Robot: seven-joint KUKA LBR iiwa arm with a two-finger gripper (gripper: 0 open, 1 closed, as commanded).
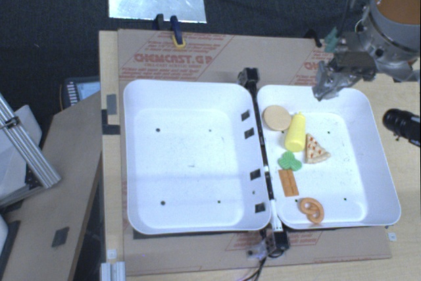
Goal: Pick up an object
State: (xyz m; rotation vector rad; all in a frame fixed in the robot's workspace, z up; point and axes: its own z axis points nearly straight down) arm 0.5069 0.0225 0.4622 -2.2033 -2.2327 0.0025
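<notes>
Hovering at the upper right of the frame over the right bin's (378, 141) far rim, gripper (323, 93) carries nothing (finger opening: can't tell), while the yellow bottle (296, 131) sits mid-bin touching the round cracker (277, 118), so a descent risks nudging both.

Two bins side by side on bench: left bin (138, 161), right bin (375, 148). All items in right bin, clustered toward its left side. Round cookie (277, 118) at back; bottle (296, 131) just right of it, upright-lying front to back. Pizza slice (316, 150) right of bottle's near end. Leafy piece (289, 161) in front of bottle; cracker bar (288, 182) just in front of that; pretzel (311, 209) nearest front edge. Gripper (327, 85) above right bin's back rim, behind all items, apart from them
</notes>
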